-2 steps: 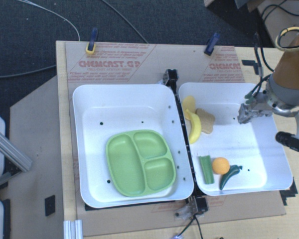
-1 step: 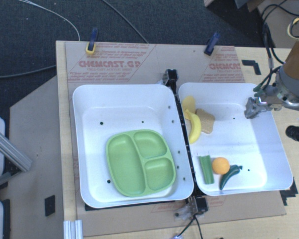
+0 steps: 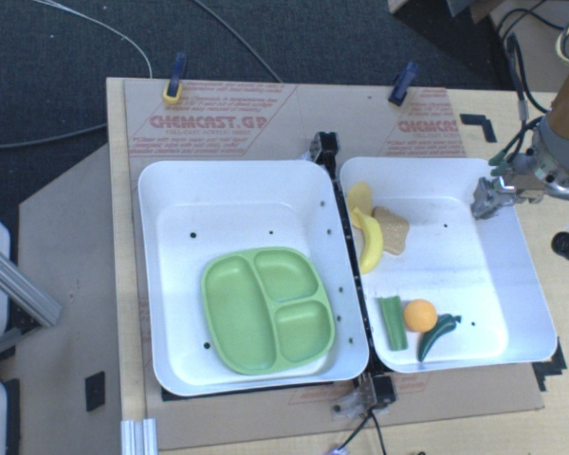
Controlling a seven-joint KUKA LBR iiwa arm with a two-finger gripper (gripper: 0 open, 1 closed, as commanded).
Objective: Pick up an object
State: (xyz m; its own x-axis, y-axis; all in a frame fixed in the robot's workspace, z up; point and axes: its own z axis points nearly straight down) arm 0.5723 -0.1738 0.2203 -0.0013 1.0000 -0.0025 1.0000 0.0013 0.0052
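Observation:
In the right bin (image 3: 512, 254) lie a yellow banana (image 3: 367, 230) and a tan bread slice (image 3: 392, 231) near the left wall. Toward the front of that bin sit a green stick (image 3: 393, 321), a small orange (image 3: 420, 315) and a dark green pepper (image 3: 439, 334). My gripper (image 3: 490, 197) hovers at the bin's far right rim, well away from all of them, with nothing seen between its fingers.
The left bin (image 3: 171, 207) holds a light green divided plate (image 3: 267, 307). Blue clamps (image 3: 403, 81) and a yellow-blue clamp (image 3: 175, 79) sit on the board's far edge. Cables run along the right side near the arm.

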